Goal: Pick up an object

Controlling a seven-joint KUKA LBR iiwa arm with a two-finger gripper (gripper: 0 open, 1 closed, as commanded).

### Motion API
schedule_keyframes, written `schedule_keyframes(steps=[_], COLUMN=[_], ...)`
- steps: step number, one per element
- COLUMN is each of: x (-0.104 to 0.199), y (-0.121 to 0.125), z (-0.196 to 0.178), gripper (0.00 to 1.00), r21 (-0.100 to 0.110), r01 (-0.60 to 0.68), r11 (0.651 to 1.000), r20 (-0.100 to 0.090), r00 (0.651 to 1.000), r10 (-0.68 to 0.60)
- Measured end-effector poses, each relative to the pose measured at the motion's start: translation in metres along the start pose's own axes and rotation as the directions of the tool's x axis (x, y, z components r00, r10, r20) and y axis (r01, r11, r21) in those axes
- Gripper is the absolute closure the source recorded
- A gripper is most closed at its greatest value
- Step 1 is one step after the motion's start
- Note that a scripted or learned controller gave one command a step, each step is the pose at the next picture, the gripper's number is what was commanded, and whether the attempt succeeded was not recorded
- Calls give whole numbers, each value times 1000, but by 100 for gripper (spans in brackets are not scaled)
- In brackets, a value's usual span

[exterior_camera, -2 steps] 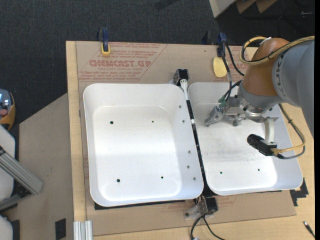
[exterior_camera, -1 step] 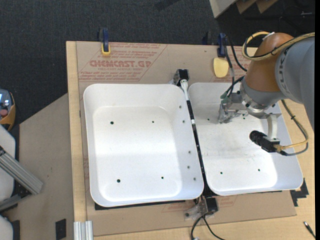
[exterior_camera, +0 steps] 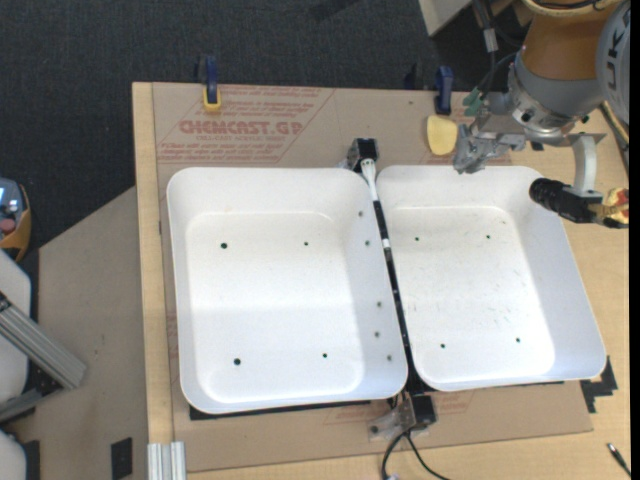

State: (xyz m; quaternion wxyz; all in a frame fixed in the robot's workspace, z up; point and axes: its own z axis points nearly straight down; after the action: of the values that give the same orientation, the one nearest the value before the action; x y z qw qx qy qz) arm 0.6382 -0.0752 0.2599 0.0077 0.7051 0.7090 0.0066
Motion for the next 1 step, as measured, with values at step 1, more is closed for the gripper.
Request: schedule_keyframes(steps=[1], x=[-26], y=[1], z=[-31], gripper=[100], r21=[13], r01=[-7], r11=[1000], r20=[1], r00=[1000], r10=[7])
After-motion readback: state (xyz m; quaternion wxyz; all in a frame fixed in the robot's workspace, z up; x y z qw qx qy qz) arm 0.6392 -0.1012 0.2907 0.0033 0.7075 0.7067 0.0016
